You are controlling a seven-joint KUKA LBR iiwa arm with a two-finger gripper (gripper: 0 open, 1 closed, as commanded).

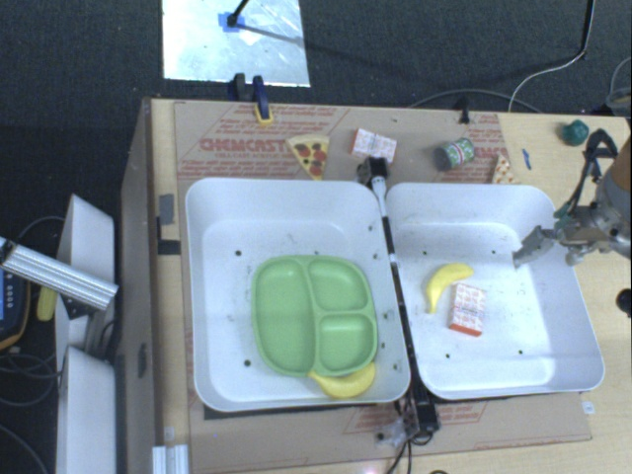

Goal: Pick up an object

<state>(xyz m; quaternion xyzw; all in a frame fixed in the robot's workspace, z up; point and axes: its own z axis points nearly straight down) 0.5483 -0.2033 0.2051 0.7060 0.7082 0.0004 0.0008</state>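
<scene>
1. The grey two-finger gripper point(546, 245) sits at the right of the frame, over the upper right part of the right-hand shallow white bin point(523, 205); its fingers stand apart and nothing is between them.
2. A small yellow plastic banana point(445, 282) lies in the left half of that bin, with a red-and-white printed box point(467, 309) just beside it, lower right.
3. The left-hand white bin point(227, 215) holds a green divided plastic plate point(314, 315); a second yellow banana point(345, 383) lies at the plate's lower edge.
4. Along the bench's far edge lie a toy pizza slice point(310, 154) and a small green can point(456, 153).
</scene>
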